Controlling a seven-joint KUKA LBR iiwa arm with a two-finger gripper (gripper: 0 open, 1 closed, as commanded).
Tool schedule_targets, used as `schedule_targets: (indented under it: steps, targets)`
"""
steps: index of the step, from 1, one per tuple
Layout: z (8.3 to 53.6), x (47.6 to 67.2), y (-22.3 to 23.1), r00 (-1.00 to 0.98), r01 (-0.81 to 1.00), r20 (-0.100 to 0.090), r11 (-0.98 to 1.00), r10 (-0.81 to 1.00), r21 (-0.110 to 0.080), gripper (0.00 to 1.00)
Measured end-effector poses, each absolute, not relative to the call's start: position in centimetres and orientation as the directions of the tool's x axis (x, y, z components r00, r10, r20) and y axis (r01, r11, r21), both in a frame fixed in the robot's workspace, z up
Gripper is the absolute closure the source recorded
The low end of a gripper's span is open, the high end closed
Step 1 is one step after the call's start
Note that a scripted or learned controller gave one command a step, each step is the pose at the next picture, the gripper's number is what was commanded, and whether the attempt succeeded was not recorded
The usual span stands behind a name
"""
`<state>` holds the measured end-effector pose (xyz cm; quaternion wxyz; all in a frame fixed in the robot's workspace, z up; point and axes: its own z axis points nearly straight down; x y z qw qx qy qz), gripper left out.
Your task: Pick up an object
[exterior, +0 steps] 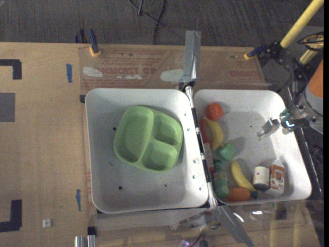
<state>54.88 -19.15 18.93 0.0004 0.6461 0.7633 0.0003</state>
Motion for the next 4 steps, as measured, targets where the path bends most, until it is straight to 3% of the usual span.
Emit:
schedule_targets:
  steps: [1,2,3,4]
  targets:
    - [8.9,50.9,-14.6,-0.413,0.911,-0.006,0.413,0.911,0.008,0.00]
    - [15.4,60.6,-15.9,-0.392,0.920,-0.004,0.392,0.920,0.004,0.00]
    - [16.5,60.7,-15.9,-0.393,0.919,-0.007,0.393,0.919,0.007,1.00]
    - [16.5,60.7,-15.9,-0.393,0.919,-0.007,0.393,0.920,0.007,0.00]
